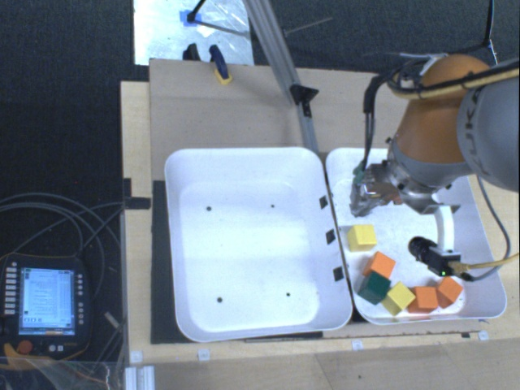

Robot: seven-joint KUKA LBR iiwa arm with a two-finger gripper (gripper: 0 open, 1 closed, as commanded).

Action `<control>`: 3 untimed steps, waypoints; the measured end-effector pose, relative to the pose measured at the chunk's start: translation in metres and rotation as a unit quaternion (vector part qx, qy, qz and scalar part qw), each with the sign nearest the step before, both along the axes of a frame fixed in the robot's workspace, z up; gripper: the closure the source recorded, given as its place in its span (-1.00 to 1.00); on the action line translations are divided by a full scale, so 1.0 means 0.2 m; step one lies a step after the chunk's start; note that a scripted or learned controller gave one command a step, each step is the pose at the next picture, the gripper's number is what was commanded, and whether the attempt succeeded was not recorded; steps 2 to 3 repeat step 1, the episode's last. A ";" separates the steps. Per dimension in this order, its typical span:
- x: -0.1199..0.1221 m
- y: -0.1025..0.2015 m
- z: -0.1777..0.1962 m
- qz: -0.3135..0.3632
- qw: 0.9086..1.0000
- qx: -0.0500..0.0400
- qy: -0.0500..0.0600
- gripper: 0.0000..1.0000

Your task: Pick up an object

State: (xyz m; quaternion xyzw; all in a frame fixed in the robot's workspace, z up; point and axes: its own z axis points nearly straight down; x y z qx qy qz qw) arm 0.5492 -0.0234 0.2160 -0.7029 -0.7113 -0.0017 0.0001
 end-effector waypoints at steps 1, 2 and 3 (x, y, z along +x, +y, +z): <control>0.01 0.31 0.03 0.000 1.000 0.000 0.000 1.00; 0.01 0.31 0.03 0.000 1.000 0.000 0.000 1.00; 0.01 0.31 0.03 0.000 1.000 0.000 0.000 1.00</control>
